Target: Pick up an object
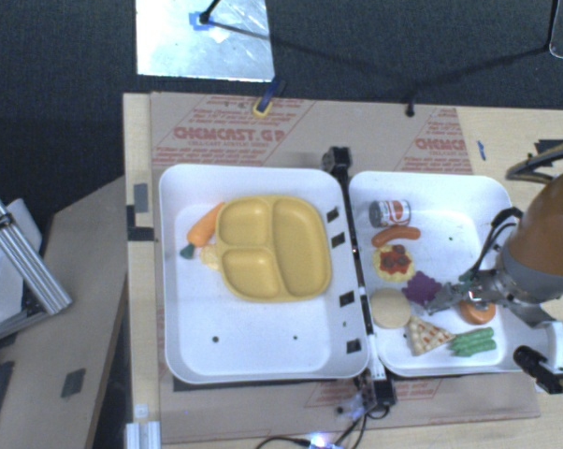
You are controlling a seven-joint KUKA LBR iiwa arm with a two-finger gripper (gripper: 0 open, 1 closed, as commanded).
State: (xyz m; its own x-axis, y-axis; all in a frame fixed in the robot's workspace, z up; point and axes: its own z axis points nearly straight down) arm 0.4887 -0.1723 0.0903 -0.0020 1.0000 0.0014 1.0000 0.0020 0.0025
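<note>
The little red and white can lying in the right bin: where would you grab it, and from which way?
Probably from straight above, fingers across the middle of the small red and white can. It lies on its side, so its round sides are exposed, with bare bin floor around it.

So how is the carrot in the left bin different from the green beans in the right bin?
The carrot is orange with a green top; the green beans are green all over. The carrot lies aslant against the yellow plate's rim, while the beans lie nearly level near the right bin's front edge, beside the pizza slice. Both are small toy foods lying flat.
</note>
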